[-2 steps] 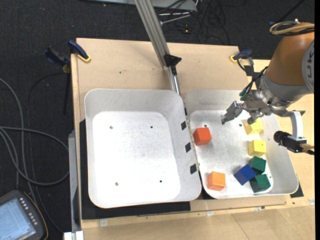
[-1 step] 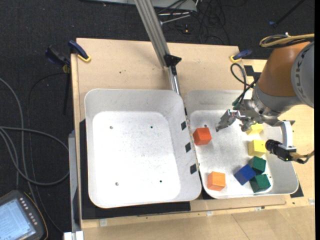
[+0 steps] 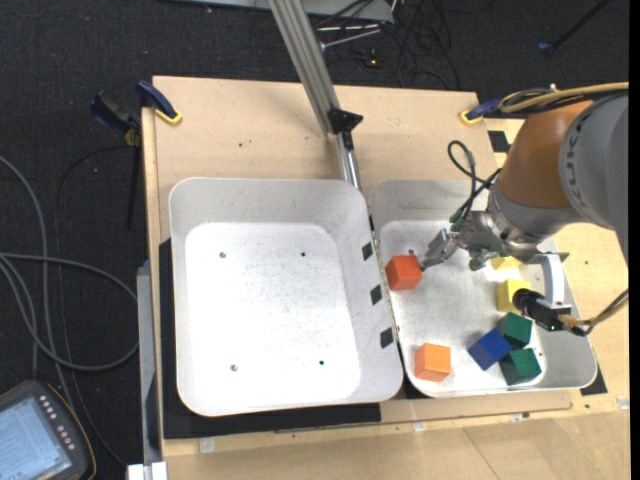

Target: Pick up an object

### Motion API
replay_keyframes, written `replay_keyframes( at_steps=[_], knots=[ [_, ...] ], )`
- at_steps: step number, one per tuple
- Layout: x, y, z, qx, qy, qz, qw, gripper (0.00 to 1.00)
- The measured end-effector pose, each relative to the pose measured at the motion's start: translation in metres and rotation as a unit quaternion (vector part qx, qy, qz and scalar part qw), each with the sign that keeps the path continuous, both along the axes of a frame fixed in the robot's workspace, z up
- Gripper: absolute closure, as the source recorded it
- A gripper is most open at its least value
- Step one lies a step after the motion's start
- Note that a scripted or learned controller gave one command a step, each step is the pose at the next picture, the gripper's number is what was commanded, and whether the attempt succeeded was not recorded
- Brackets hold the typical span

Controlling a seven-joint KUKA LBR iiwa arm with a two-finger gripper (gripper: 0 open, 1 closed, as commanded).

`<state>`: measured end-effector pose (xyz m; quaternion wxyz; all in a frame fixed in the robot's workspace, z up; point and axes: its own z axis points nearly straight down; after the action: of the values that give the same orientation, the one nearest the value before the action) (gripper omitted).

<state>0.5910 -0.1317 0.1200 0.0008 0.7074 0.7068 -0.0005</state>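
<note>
Two white bins [image 3: 270, 293] [image 3: 570, 368]. Two orange blocks [image 3: 403, 272] [image 3: 433, 361], two green blocks [image 3: 516, 328] [image 3: 521, 366], one blue block [image 3: 489, 349], one yellow block [image 3: 514, 292].

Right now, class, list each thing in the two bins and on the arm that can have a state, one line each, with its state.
gripper: low in the right bin, beside the red block, nothing seen held
red block: lying loose near the bin's left wall
orange block: loose, on its own
blue block: against a green block
green blocks: bunched in the corner
yellow block: partly hidden by the arm
left bin: flat on the bench
</note>
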Motion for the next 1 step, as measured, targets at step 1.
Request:
replay_keyframes(
  at_steps=[1],
  knots=[
    [0.0001,0.0000,0.0113,0.0005,-0.001,0.000,1.0000,1.00]
  ],
)
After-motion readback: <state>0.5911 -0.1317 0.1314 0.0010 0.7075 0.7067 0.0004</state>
